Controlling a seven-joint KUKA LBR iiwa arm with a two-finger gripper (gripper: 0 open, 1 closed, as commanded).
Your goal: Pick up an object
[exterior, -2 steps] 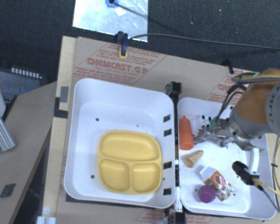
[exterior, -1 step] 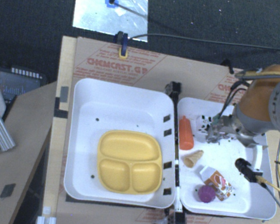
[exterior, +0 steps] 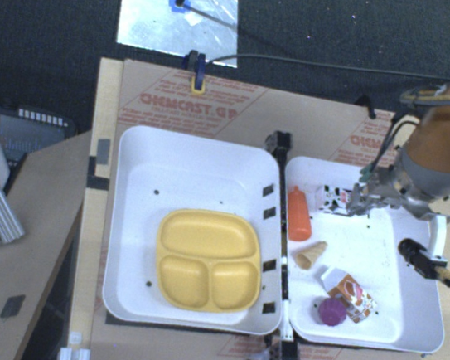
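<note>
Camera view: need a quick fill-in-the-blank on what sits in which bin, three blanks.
1. The yellow divided tray lies in the ___ bin.
2. The orange bottle lies along the right bin's ___ wall.
3. The purple ball touches the ___ side of the printed carton.

Missing words: left; left; left

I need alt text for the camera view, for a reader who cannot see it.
A grey arm with an orange band reaches from the right, its gripper low over the back of the right bin, which holds an orange bottle, a cone, a small box and a purple ball. The left bin holds a yellow tray.
</note>
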